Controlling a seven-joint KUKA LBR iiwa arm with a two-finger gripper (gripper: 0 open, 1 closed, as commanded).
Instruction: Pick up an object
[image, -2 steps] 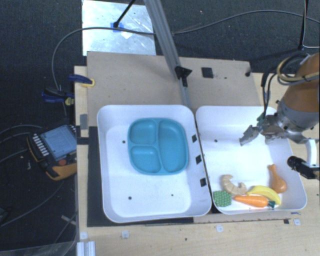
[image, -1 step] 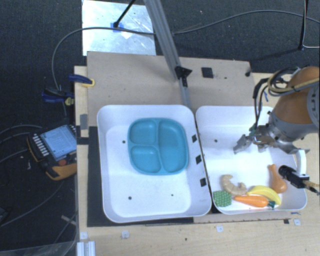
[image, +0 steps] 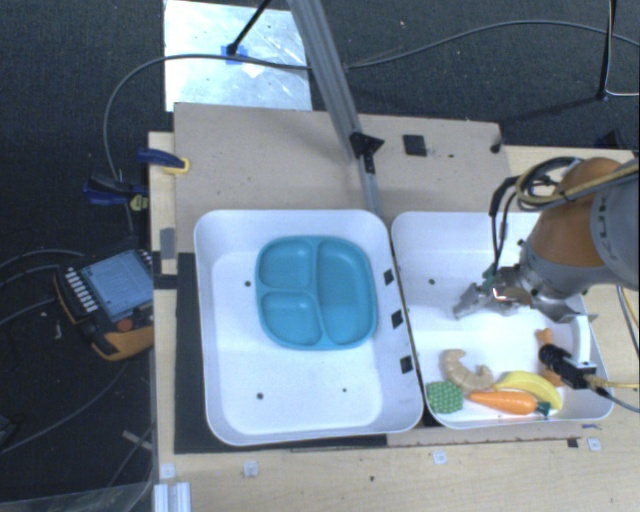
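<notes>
Tool (image: 478, 300): hangs above right bin (image: 440, 240); cannot tell its spread.
Targets: carrot (image: 503, 402), banana (image: 530, 384) lie below tool, near corner.
Advice: centre over one, descend straight.

right bin (image: 440, 250) open above, toys (image: 495, 385) crowd corner (front)

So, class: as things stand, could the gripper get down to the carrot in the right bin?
Probably yes: the gripper hangs over the same bin, and the carrot lies uncovered, though the banana touches it.
</notes>
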